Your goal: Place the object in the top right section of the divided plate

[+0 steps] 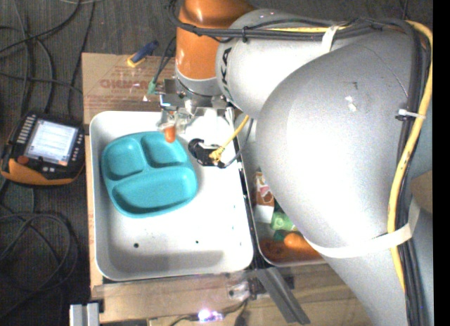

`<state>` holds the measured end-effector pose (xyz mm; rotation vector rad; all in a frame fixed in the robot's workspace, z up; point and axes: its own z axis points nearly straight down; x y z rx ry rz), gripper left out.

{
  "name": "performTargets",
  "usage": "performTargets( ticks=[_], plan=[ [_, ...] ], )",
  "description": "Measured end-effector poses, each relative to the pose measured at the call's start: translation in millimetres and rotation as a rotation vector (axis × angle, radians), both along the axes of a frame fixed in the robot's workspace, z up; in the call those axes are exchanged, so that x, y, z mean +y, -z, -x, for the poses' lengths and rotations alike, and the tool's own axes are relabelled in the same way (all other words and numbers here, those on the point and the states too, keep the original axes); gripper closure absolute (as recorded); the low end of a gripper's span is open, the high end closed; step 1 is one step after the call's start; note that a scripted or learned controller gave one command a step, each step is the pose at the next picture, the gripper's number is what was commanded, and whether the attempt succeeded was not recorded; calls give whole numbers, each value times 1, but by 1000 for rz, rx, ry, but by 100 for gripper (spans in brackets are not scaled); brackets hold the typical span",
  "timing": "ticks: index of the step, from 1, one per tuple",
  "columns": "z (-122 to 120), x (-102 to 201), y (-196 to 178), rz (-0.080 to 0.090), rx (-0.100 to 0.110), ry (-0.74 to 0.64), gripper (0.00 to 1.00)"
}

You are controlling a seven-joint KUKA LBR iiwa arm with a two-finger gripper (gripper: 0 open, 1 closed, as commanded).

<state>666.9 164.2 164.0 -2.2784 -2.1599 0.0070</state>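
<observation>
**One fixed camera above the bench**

The scene is seen from a single camera, fixed above the bench and directed downward at a slant. The left bin (105, 247) is seen whole near the middle of the frame, with the divided plate (149, 174) inside it. The right bin (281, 254) is mostly covered by the arm (330, 121), which is very near the lens and enters from the right. The floor with cables (42, 8) is seen at the left and the top.

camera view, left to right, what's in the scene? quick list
Teach pendant on the floor → left white bin → teal divided plate → small orange object at the end effector over the plate's top right section → right bin holding assorted items.
</observation>
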Motion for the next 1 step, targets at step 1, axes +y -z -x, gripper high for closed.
performTargets(
  ticks=[1],
  plan=[
    [0,0,0,1,-1,0,0]
  ],
)
